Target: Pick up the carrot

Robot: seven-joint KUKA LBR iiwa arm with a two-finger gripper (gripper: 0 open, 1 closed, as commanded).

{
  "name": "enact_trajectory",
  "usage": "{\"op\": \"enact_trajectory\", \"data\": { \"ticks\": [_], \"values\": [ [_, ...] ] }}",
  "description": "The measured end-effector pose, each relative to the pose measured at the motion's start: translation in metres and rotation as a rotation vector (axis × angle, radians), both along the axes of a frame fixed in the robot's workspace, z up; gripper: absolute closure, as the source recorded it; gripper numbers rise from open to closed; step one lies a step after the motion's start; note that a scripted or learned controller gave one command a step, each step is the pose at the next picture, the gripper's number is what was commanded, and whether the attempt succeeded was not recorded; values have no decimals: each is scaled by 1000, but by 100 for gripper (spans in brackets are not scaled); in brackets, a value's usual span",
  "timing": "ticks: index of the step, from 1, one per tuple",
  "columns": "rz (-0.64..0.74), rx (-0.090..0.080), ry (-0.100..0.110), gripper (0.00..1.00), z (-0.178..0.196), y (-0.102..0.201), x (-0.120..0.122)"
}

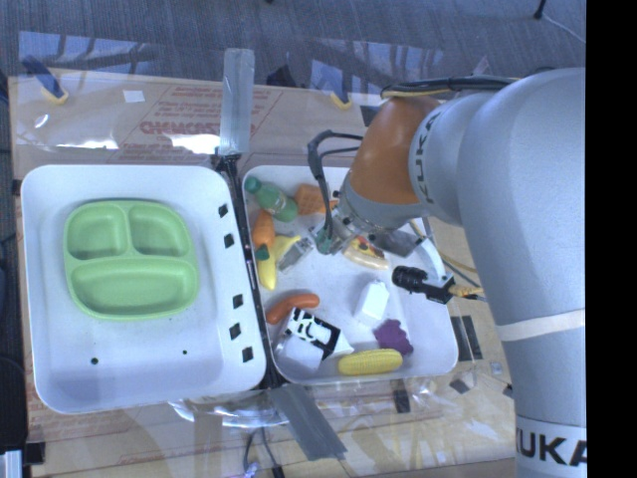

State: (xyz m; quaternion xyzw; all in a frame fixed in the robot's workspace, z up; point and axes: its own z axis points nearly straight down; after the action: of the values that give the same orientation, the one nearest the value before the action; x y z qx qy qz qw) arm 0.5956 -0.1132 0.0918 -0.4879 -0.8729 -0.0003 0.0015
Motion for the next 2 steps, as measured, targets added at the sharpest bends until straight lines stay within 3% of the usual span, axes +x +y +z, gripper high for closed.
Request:
{"op": "enact_trajectory", "data": {
  "ticks": [1, 2],
  "values": [
    [126, -3, 1, 0, 0, -72, -66],
    [21, -2, -3, 0, 1, -97, 0]
  ]
}}
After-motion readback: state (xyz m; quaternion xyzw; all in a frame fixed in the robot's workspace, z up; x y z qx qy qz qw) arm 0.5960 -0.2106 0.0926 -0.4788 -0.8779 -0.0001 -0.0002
